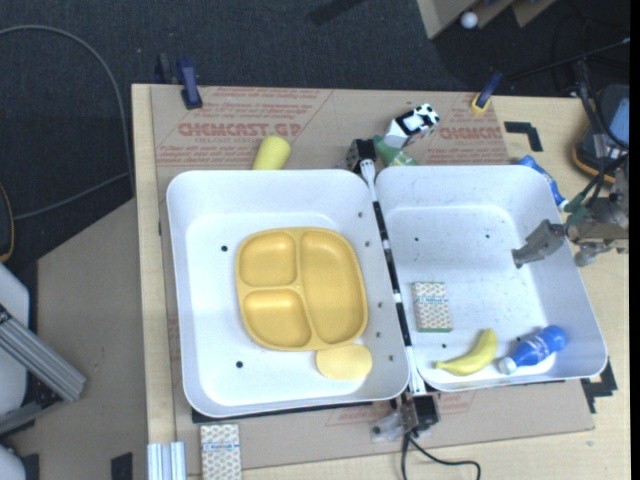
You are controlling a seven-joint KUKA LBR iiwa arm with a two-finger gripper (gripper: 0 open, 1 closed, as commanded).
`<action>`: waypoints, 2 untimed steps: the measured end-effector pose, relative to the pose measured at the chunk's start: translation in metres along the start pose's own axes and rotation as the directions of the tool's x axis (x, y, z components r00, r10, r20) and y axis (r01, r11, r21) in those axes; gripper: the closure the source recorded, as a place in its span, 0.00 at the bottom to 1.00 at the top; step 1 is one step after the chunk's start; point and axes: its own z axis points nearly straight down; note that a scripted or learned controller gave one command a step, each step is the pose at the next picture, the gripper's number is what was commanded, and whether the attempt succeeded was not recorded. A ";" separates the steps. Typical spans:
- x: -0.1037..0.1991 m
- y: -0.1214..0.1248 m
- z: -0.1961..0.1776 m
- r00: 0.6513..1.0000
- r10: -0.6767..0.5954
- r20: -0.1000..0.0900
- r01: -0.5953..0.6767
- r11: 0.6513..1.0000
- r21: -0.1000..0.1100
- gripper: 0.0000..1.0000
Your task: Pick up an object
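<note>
Over the right bin's far right side, the claw (540, 243) hangs low above the white floor, reaching in from the right edge; its grey fingers are too small and blurred to tell whether they are open or closed, and nothing shows between them. Nearest to it, down and toward the front rim, lies a blue bottle (533, 349), on its side, its long axis running slantwise with the pale cap end pointing lower left and the blue base pointing upper right, toward the claw's side of the bin. Just left of the bottle, nearly touching its cap end, a yellow banana (470, 355) lies curved, its long axis also slanted, the upper tip pointing up toward the back and the lower tip pointing left. Farther left of the claw, near the divider between the bins, a small patterned packet (432, 306) lies flat, its long side running front to back. All three rest in the right bin (470, 193), well apart from the claw. Across the divider, the left bin (200, 208) holds a yellow divided plate (300, 288) with a round yellow disc (344, 361) touching its front edge. Beyond the bins' back rim, on the brown board, a yellow cup (271, 153) lies on its side.
</note>
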 end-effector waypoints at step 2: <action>0.060 0.045 0.194 1.000 0.001 -0.001 -0.001 1.000 -0.003 0.00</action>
